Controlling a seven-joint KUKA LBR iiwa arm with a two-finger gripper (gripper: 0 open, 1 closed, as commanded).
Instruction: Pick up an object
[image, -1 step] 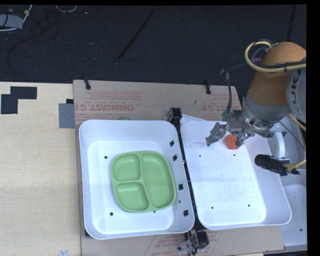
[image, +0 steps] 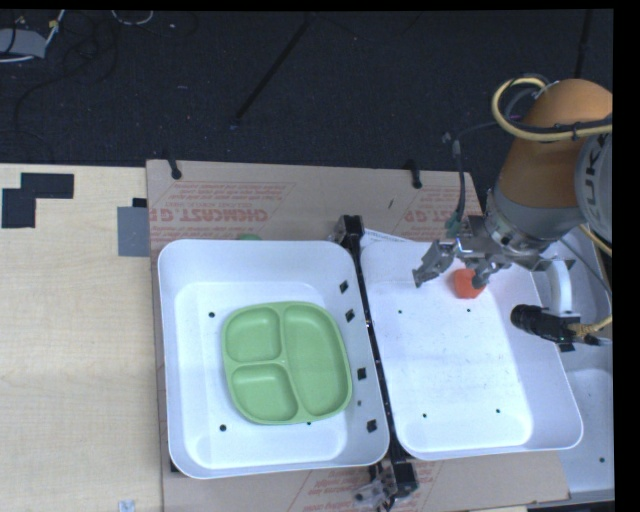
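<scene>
On your far left is bare bench (image: 70, 330), then the left bin (image: 190, 270), which holds a green plate (image: 287, 362) with three compartments, lying flat near the bin's middle. Cross the black divider (image: 362, 330) and you reach the right bin (image: 470, 380), whose floor looks bare apart from one thing at its far edge: a small orange-red object (image: 465, 284). That is the only loose item within reach of the arm, so treat it as the thing to pick. The gripper (image: 458, 268) sits right over it, with the arm's orange band (image: 560, 120) above and to the right. You can see the two fingers (image: 430, 268) spread to either side, so the claw reads as open, with the object just below and between them rather than clamped. Whether the object rests on the bin floor or is already a little off it, you cannot tell from this slant. Judge the task as barely past the approach: the claw is placed, but the closing and the lift are yet to do. A black part (image: 545, 324) juts in at the bin's right edge.
</scene>
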